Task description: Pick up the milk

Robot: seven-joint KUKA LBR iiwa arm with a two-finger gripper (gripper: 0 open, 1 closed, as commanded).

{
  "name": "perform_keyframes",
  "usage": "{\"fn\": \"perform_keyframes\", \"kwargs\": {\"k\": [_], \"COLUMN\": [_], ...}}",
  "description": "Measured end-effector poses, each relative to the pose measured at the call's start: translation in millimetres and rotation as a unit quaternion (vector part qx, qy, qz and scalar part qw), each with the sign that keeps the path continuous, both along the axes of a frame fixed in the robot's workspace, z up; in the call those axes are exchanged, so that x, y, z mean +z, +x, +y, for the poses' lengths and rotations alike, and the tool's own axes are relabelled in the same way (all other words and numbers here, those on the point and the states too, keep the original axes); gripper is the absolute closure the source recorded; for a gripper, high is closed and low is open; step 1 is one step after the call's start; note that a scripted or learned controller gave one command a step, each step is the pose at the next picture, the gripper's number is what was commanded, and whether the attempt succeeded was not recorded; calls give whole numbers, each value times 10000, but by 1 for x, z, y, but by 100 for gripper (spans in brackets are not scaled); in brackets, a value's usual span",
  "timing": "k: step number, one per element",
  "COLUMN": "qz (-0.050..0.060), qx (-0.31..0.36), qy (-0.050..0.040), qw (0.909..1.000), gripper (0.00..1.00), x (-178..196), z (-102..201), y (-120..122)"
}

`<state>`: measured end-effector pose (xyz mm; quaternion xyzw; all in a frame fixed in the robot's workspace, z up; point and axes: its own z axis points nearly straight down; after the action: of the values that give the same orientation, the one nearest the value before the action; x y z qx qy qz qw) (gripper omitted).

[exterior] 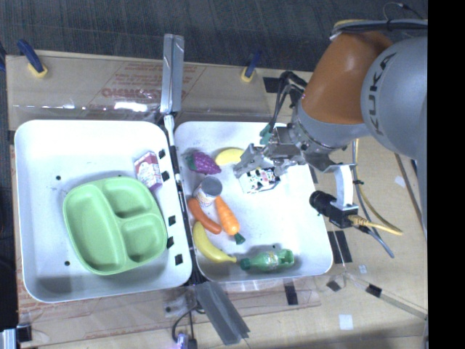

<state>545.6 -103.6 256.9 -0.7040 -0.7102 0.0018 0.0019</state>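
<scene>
beneath tool (256, 167), half-hidden milk (260, 181)

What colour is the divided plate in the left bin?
Light green; the divided plate shows clearly in the camera view.

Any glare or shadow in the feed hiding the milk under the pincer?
Camera view: the right bin floor is bright, nearly washed out; the pincer hangs over the milk, hiding part of it; soft focus blurs its print.

Right white bin (320, 257): open floor at centre-right. Left side crowded by purple grapes (205, 163), two orange carrots (227, 218), yellow banana (211, 246); green bottle (267, 260) lines the near wall.
</scene>
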Motion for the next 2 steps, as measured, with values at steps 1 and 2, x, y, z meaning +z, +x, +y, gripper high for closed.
{"fn": "perform_keyframes", "kwargs": {"k": [1, 2], "qz": [-1, -129], "qx": [238, 739], "qy": [1, -18], "qw": [9997, 9972], "gripper": [0, 0], "x": [-114, -150], "z": [-51, -90], "y": [11, 41]}}
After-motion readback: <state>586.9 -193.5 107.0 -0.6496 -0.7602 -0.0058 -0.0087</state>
